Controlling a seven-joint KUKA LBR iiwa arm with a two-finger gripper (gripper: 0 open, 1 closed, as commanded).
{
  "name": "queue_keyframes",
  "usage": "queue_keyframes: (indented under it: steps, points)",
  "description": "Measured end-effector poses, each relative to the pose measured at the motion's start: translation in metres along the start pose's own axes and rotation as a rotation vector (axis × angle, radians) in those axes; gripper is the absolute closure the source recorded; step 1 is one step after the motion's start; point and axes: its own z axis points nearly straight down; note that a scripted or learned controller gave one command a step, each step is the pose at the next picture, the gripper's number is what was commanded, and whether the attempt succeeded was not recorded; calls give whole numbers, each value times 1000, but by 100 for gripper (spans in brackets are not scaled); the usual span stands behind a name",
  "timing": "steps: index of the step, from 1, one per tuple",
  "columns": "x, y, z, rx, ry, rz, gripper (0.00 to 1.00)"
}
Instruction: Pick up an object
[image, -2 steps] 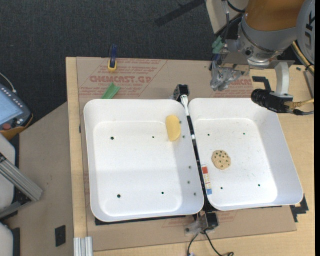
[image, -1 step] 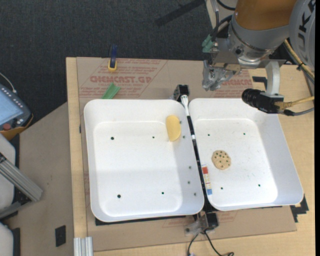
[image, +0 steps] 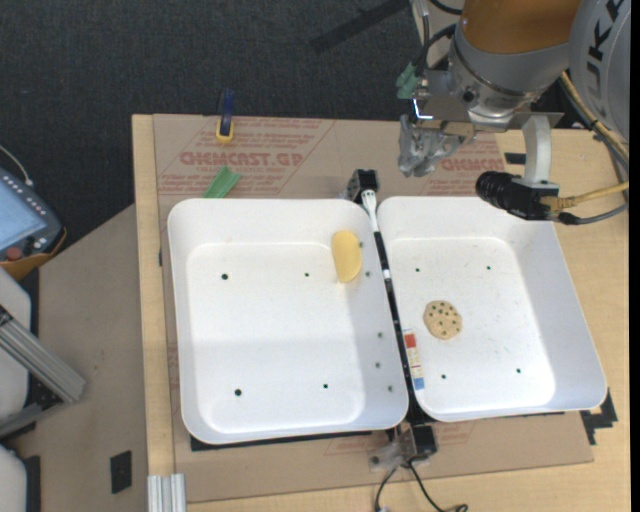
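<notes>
- End effector (image: 425, 160): we see it hanging above the surface (image: 300, 150) behind the right bin (image: 570, 300), nr its back-left corner; nothing between the fingers. Whether spread or pressed together, we cannot tell.
- Left bin (image: 190, 300): yellow oblong obj. (image: 346, 256) lies nr the back-right corner, just beside the divider wall.
- Right bin: round speckled cookie (image: 442, 320) lies left of centre, flat on the floor.
- Obj. & cookie sit well apart from the end effector.

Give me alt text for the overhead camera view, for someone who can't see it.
A grey robot arm's gripper hangs above the far edge of two shallow white bins set side by side. The left bin holds a yellow piece near its far right corner; the right bin holds a speckled cookie.
</notes>
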Motion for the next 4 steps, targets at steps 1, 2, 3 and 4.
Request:
queue_keyframes:
  steps: [1, 2, 3, 4]
  points:
    - [12, -1, -13, -1, 1, -1, 100]
    - [31, 17, 11, 5, 0, -1, 100]
    - [30, 25, 26, 7, -1, 1, 100]
    - [37, 35, 31, 2, 0, 0, 100]
